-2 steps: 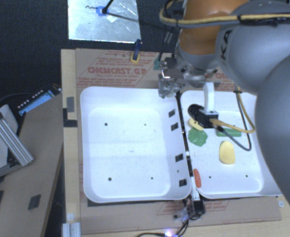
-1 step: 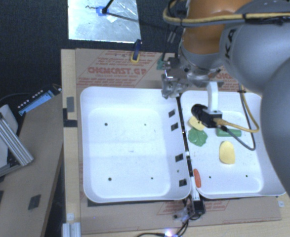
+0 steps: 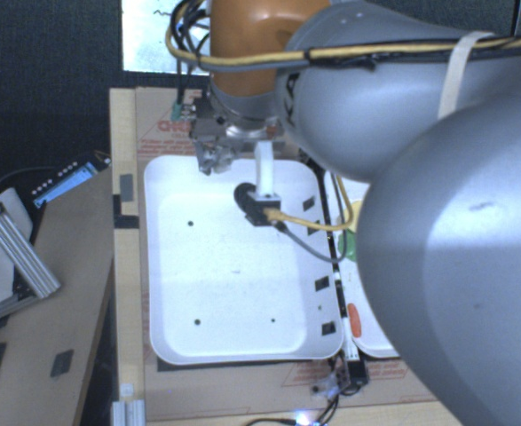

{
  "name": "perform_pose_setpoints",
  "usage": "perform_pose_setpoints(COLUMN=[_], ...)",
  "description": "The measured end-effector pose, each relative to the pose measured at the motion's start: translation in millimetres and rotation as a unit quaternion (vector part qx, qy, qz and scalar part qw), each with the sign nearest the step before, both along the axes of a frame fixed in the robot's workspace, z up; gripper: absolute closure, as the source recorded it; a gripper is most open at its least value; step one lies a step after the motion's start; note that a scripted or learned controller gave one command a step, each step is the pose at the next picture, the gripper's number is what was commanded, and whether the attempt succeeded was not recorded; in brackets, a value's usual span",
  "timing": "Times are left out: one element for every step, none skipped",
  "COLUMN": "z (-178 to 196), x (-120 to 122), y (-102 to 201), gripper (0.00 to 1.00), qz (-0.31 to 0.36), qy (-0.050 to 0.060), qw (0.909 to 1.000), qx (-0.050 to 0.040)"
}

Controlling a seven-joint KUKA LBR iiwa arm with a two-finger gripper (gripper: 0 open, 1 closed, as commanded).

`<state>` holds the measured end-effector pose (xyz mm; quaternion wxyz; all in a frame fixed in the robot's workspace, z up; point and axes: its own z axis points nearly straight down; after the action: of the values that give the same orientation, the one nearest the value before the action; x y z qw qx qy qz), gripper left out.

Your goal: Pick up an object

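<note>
Jaws hang at the end of the grey arm (image 3: 420,149), below its orange band (image 3: 260,25), over the 12 o'clock rim of the left bin (image 3: 153,273), a little toward 11 o'clock. Whether they are released or clenched cannot be told from this angle; the wrist hides them.

Of the 2 white bins on the bench (image 3: 65,273), the left one shows a bare floor with a few small dark specks. The arm covers most of the right bin (image 3: 374,349), leaving a narrow strip along its 9 o'clock side. In that strip an orange thing (image 3: 355,319) lies near the 7 o'clock corner, and a green thing (image 3: 349,245) lies at 12 o'clock from it, apart from it. Both are well apart from the jaws. A metal rail (image 3: 16,242) lies tilted on the bench at 9 o'clock from the left bin.
</note>
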<state>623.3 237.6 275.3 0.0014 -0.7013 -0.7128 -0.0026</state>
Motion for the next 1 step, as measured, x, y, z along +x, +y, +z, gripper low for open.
perform_pose_setpoints(z=[-19.2], x=[-78.5], y=[-93.0], gripper=[1.00], qz=[-0.011], qy=[0.004], qw=[0.9999], qx=[-0.0044])
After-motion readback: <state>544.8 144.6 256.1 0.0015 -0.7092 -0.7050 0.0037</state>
